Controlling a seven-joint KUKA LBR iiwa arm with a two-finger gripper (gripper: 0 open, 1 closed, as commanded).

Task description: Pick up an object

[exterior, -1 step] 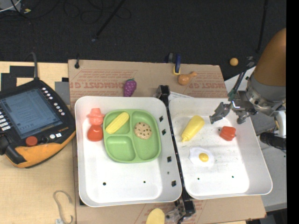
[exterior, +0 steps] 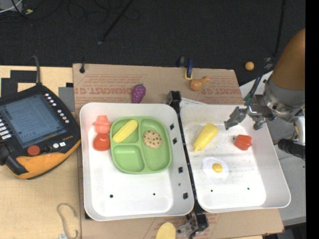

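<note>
A: Candidate object: the red piece [exterior: 242,142] in the right bin [exterior: 279,183], near its far right corner. It is compact, no clear long axis, lying free on the bin floor.

B: Bearing from the gripper [exterior: 247,117]?

A: Roughly 6 o'clock, just below the fingers and apart from them. The fingers are spread open with nothing between them; one tip points toward 8 o'clock, the other sits nearer the wrist. My judgement: a short drop toward 6 o'clock puts the red piece between them.

B: Other options?

A: The yellow bottle [exterior: 205,136] lies at about 8 o'clock from the gripper, farther off than the red piece. Its long axis runs from 1 to 7 o'clock, so a grasp would have to close across that line. The fried egg [exterior: 215,168] sits at 7 o'clock, flat, likely hard to pinch.

B: Left bin [exterior: 89,183]?

A: Well apart from the gripper. It holds a green tray [exterior: 133,159] with corn [exterior: 124,130] and a cookie [exterior: 152,139], plus a red-and-pink figure [exterior: 101,132] at the tray's 9 o'clock edge.

B: Any writing?

A: The cardboard [exterior: 107,81] under the bins carries red print, upside down from this camera; I read something like "CHECK 21", not with confidence. The pendant [exterior: 32,128] at far left has a lit screen, text too small to read.
</note>
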